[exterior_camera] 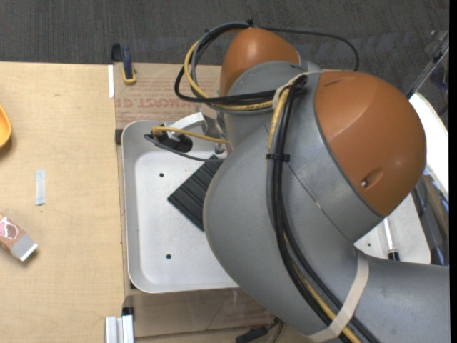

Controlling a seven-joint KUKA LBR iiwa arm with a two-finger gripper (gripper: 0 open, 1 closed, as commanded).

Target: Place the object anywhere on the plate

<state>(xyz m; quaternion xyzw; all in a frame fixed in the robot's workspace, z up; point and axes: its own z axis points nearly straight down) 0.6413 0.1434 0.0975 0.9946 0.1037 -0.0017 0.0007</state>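
Pale wooden counter (64, 191) carries a shallow white bin (143, 220) with rounded corners; near camera the bulky grey arm (300, 213) covers much of it, hiding the end effector, state undeterminable. Farther in, a ribbed black slab (191, 194) lies flat. Risk: task object and plate unidentifiable, so a blind placement could miss.
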